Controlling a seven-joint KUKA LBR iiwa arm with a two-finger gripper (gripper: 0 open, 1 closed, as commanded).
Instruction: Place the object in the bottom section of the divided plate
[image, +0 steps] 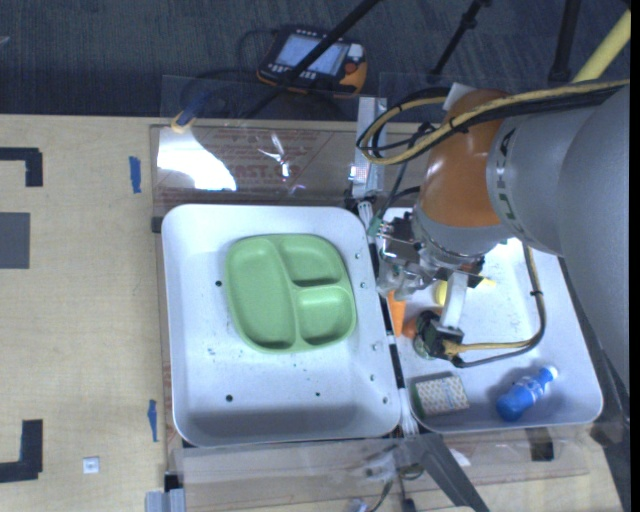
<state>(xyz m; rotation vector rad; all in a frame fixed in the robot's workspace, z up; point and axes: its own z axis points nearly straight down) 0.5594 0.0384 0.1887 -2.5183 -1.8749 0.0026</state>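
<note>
The gripper (402, 272) hangs low over the right bin (562, 335), hard by its left wall, and I cannot tell whether it is clenched or released. Just below it lies a small orange object (397, 316), with a yellow piece (440, 293) beside it. Nearer the front are a speckled sponge (440, 394) and a blue bottle (522, 394). The green divided plate (290, 290) sits in the left bin (270, 395).

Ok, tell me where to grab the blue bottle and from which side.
Grip the blue bottle around its wider body, coming down from above: it lies on its side in the right bin, so close across its short width.
</note>
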